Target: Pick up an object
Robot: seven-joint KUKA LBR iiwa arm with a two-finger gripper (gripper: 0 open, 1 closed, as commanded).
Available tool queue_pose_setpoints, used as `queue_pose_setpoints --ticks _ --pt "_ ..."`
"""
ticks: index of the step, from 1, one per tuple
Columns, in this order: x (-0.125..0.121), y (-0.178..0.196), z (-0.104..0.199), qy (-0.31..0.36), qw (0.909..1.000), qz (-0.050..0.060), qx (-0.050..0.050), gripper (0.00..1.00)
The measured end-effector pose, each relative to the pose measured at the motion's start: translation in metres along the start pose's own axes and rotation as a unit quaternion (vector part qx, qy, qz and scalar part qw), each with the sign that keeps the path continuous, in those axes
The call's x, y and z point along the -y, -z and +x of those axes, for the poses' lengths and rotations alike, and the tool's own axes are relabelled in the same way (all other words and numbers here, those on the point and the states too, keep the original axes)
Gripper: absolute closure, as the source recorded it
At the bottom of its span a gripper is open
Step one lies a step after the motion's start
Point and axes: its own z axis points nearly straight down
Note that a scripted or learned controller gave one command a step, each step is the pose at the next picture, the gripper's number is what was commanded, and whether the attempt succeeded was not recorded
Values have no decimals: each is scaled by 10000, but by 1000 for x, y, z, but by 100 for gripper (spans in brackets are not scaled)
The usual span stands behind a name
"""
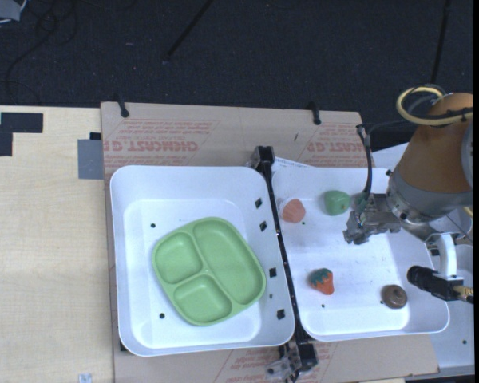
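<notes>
On the pale bench (40, 238), with the gripper (358, 228) low in the right bin (367, 325) just beside the green object (334, 202), its opening impossible to judge and nothing visibly held, you should center over that object before closing.

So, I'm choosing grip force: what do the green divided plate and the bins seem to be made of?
The green divided plate looks like moulded plastic, matte, with soft rounded compartment ridges and uniform colour. The left bin and right bin look like smooth white plastic, slightly glossy, with rounded corners; probably rigid, though that's unconfirmed.
</notes>
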Motion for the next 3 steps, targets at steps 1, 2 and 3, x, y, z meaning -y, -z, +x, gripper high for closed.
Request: queue_pose_setpoints --ticks 1,2,3 --pt "-1 48 -1 4 10000 -1 -1 100" --pt "-11 48 42 15 10000 25 -7 100" --pt "-21 35 96 24 10000 40 -15 100"
